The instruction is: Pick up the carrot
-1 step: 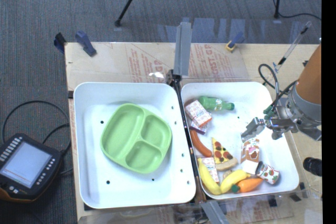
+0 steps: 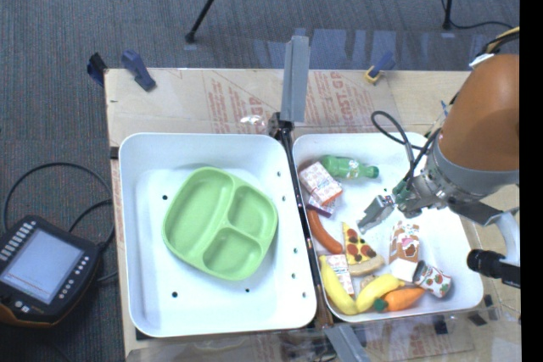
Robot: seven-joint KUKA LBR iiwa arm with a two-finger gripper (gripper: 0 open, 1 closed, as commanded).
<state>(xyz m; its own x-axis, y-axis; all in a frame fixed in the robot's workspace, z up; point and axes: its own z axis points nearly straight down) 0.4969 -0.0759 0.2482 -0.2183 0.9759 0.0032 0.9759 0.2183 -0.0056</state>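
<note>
One fixed camera looks down at a slant on both bins from above.

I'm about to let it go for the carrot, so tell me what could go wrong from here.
The carrot lies at the right bin's near edge, pressed against a banana, so the gripper may grab or drag the banana too. A small carton sits just above it and could get knocked. The bin wall beside it leaves little room, so a finger might hit the rim.
</note>
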